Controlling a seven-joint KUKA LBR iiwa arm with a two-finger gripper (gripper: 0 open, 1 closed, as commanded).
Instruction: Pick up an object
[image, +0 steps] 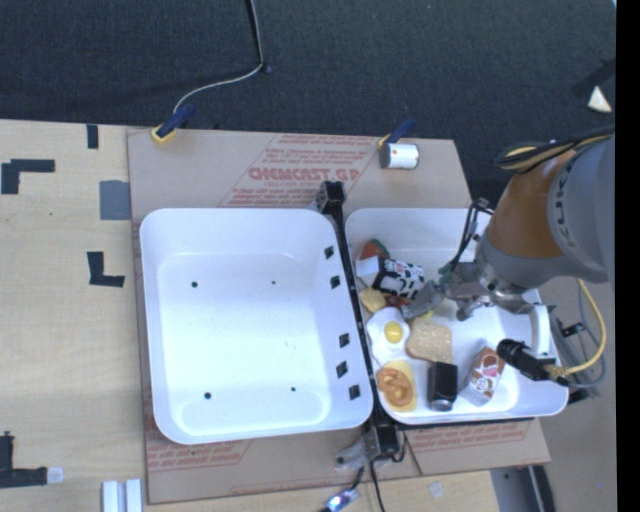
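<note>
Two shallow white bins sit side by side on a brown cardboard sheet (300, 175) with red print. The left bin (165, 240) shows its bare white floor with some small dark dots, and the right bin (545, 405) holds a group of small toy food pieces. Near the dividing wall lies a fried egg (390, 331), white with a yellow yolk, and just below it a golden pretzel (396, 385). Beside the egg is a slice of toast (430, 342), light brown with a darker crust. Under the toast stands a small black cylinder (442, 385), and to its right a red and white packet (486, 373). Higher in the bin is a black and white spotted piece (401, 278), touching an orange and red item that I cannot name. The gripper (446, 296) of the grey arm, with its orange band, hangs low over the right bin, just above the toast and next to the spotted piece. Whether the fingers are apart or closed is not clear from this angle, and nothing can be seen between them.
</note>
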